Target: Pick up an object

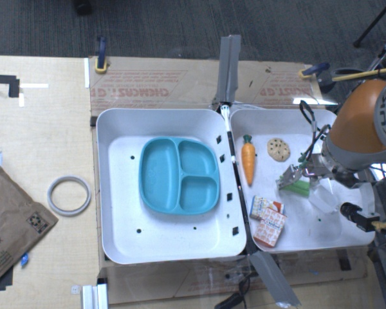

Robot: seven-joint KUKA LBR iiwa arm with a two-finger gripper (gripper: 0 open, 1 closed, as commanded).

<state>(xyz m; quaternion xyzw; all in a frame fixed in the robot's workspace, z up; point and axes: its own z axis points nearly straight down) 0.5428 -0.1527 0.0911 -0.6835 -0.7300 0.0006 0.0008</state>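
In the right bin lie an orange carrot, a round cookie, a red and white snack packet and a small green object. My gripper hangs low over the middle of that bin, right above the green object and touching or nearly touching it. The arm's orange band sits above it to the right. The carrot lies left of the gripper, the cookie to its upper left and the packet to its lower left. Part of the green object is hidden under the gripper.
The left bin holds a teal divided plate. A grey bar runs between the bins at the back. On the bench to the left lie a tape roll and a cardboard box.
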